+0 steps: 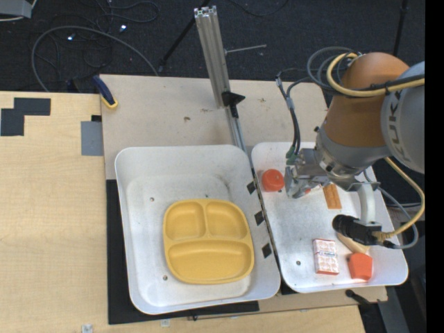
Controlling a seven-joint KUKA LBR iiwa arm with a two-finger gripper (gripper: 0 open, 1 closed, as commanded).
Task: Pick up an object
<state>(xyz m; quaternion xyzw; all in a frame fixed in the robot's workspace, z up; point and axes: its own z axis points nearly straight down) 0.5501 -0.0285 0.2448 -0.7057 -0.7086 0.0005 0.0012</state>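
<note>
Lying in the right-hand bin (298, 234), the orange bar (333, 197) runs near-to-far.

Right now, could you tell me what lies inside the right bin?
A red ball, an orange stick, a patterned box and an orange block. The arm covers the far corner of the bin.

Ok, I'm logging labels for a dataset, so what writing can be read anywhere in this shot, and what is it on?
"KU": large dark letters, cut off, on the grey arm.
Small pink-and-white box in the right bin: it has print, too small to read.
Yellow divided plate: no writing visible.
</note>
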